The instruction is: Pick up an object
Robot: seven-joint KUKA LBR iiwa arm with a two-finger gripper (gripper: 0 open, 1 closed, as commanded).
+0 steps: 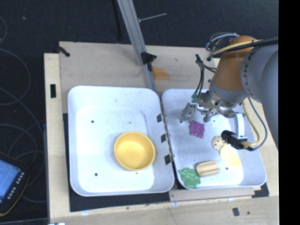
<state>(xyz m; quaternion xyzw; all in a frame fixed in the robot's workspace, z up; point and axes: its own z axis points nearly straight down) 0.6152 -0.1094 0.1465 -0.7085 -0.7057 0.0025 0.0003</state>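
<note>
Hanging over the right bin point(253, 178), the hand point(194, 117) has its 2 fingers spread apart with nothing between them. Just below it in the view lies a purple lump point(197, 129) on the bin floor, apart from the fingertips. Nearer the front of this bin sit a pale yellow piece point(230, 156), a tan roll point(207, 168) and a green scrap point(189, 176), the last 2 touching. The left bin point(93, 102) holds 1 yellow bowl point(134, 150), upright. Both bins rest side by side on the counter point(103, 64).
</note>
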